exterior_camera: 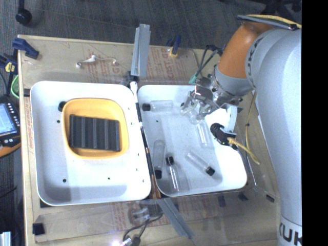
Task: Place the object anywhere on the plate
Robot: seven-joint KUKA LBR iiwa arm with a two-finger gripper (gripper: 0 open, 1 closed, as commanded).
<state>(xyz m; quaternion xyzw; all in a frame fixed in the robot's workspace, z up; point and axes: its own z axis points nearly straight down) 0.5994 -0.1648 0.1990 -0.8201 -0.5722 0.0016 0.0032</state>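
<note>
A yellow plate (95,108) with a dark ridged centre lies in the left bin (46,173). Several clear vials with black caps lie in the right bin (230,176): one near the top left (160,105), one in the middle (203,135), one at lower right (199,162), and two side by side at lower left (172,175). My gripper (196,108) hangs over the upper middle of the right bin, just above the middle vial. Its tips blur into the clear glass below them.
The grey arm and its orange band (238,55) cover the right bin's right side. A black cable end (218,132) hangs by the wrist. A metal bar (139,50) stands behind the gap between the bins. Clamps and a handheld device (7,122) sit at the far left.
</note>
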